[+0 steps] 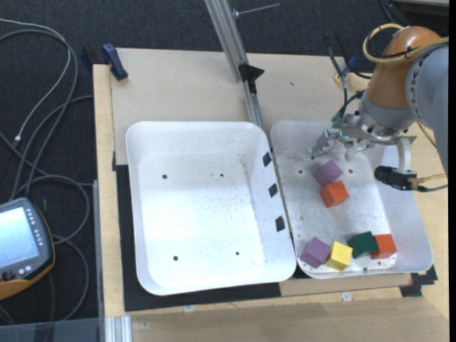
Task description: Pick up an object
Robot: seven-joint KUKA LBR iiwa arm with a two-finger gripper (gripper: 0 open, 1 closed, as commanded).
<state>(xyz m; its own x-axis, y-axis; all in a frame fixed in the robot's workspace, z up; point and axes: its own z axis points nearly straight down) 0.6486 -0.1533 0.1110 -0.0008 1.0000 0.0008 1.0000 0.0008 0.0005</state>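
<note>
Grey arm (433, 84) with a rounded casing, smooth and matte. Broad orange band (396, 66) above the wrist, glossy on its upper curve. Yellow cable (376, 40) looped beside the band; thin dark leads trailing to the wrist. Pale metal flange beneath. Small silvery gripper (329, 144). Black module (393, 176) on a side bracket.

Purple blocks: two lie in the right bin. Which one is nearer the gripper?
The upper purple block, touching the orange block, just below the gripper; the other purple block lies by the bin's near rim.
</note>
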